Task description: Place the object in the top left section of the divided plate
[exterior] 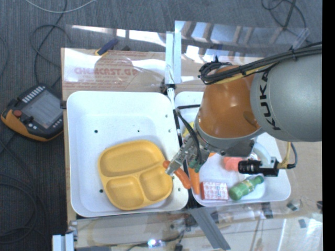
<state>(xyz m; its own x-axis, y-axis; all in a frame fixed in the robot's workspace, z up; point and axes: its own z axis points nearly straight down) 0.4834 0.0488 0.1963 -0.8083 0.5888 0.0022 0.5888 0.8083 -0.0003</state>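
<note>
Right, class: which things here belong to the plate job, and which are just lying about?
Belong to the job:
yellow divided plate
orange carrot
hand

Lying about:
green bottle
red and white box
pink item
handheld controller

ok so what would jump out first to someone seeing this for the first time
The big grey and orange KUKA arm fills the upper right, hanging over the right bin. Next comes the yellow divided plate in the left bin. The gripper hangs at the plate's right edge, with orange carrots right below it.

Orange carrot (pixel 182 178) on bin divider, touching yellow divided plate (pixel 135 173).
</note>
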